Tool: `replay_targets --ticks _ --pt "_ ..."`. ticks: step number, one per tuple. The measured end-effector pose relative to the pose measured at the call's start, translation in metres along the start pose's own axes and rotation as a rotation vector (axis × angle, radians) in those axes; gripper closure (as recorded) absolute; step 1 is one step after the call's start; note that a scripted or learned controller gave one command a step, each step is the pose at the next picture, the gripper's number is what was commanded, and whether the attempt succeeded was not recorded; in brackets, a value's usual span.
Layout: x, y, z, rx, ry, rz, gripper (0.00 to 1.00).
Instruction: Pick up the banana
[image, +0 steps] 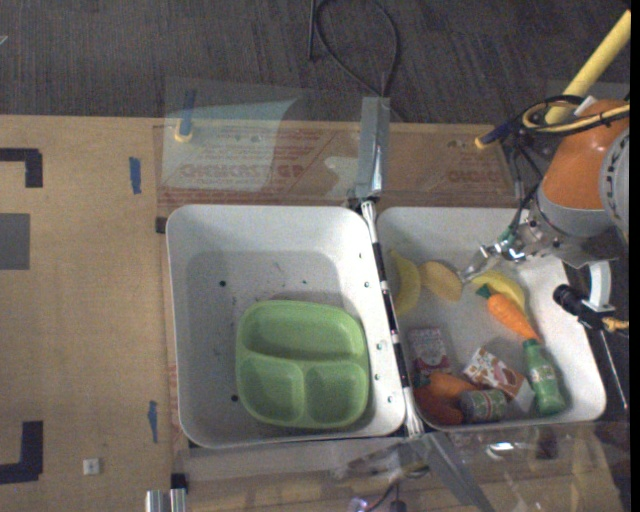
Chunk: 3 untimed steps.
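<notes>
metal gripper (487, 262) over the curved yellow banana (507, 288) in the right bin (590, 395)
jaws narrowly parted, gripping nothing; smooth orange carrot (513, 317) alongside

Faint reddish print on the clear sheet (270, 150) behind the bins (too blurred to read).

Grey arm (590, 180) with orange band enters from right, wrist angled down-left, end effector (487, 262) low.
</notes>
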<state>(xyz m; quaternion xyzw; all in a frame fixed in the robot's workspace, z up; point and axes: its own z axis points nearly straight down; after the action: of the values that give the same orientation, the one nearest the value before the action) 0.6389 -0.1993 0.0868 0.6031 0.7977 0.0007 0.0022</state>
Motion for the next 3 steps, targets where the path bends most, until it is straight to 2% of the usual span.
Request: replay_targets --ticks 1,2,3 --pt "-0.002 0.002 -0.013 -0.008 -0.008 -0.002 1.0" --pt "-0.001 0.002 -0.013 -0.007 -0.008 -0.002 0.0" --pt "0.069 -0.051 -0.002 -0.004 -0.001 -0.024 0.0"
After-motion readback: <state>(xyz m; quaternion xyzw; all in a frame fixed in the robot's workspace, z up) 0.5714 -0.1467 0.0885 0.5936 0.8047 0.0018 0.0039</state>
